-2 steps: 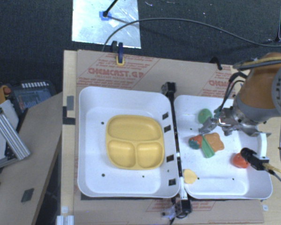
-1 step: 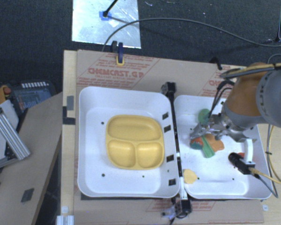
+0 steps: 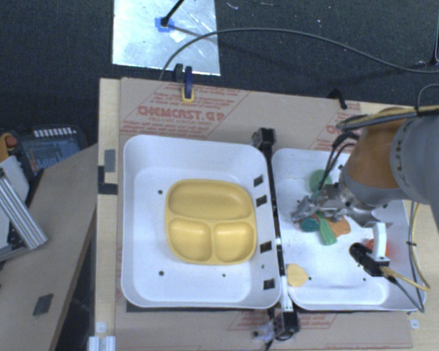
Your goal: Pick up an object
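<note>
Well, the arm (image 3: 407, 162) reached in from the right and hung low over the right bin (image 3: 331, 293), its orange band just above the wrist. The metal fingers (image 3: 306, 211) pointed down and toward the wall between the two bins, in the middle of that bin's left half. From where I stood I could not tell whether they were spread or closed, and I saw nothing clearly held between them.

A small teal piece (image 3: 326, 231) lay on the bin floor just beside the fingers, on the side nearer the front. I could not make out whether the two were touching. An orange piece (image 3: 341, 227) lay against the teal one on its right. A green piece (image 3: 318, 178) sat farther back in the same bin, partly hidden by the wrist. A flat yellow disc (image 3: 296, 274) lay near the front left corner, well apart from the fingers.

The left bin (image 3: 150, 175) held a yellow tray (image 3: 206, 222) with three compartments, set flat about in the middle. Both bins stood side by side on a sheet of cardboard (image 3: 208, 112) with red print, which covered the bench (image 3: 103, 224).
</note>
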Robot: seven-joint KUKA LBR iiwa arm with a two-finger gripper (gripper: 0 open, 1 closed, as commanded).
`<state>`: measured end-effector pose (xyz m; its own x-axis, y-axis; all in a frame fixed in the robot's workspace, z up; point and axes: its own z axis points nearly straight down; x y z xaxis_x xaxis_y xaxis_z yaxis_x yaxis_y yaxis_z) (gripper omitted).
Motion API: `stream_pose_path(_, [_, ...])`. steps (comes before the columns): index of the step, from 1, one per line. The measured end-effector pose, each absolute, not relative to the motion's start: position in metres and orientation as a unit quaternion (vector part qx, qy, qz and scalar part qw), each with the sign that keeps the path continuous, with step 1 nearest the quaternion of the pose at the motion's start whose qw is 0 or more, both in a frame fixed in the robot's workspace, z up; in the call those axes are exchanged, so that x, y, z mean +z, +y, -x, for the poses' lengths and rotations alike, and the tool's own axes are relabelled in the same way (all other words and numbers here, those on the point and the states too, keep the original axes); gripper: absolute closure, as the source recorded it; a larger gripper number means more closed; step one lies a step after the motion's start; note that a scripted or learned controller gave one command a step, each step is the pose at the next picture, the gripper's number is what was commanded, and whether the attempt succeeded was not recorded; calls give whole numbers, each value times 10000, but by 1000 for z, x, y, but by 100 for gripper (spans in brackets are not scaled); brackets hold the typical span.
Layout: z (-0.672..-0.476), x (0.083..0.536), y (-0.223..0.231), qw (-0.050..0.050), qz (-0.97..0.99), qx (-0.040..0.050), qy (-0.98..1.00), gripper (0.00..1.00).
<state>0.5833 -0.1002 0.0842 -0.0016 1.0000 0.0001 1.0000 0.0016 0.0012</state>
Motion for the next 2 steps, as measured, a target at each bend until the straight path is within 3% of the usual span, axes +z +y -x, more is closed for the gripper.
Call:
stream_pose_path(1, [-585, 98, -101, 36, -7067, 18, 7075, 100])
stream_pose_path(2, [-586, 157, -92, 24, -7055, 20, 7087, 100])
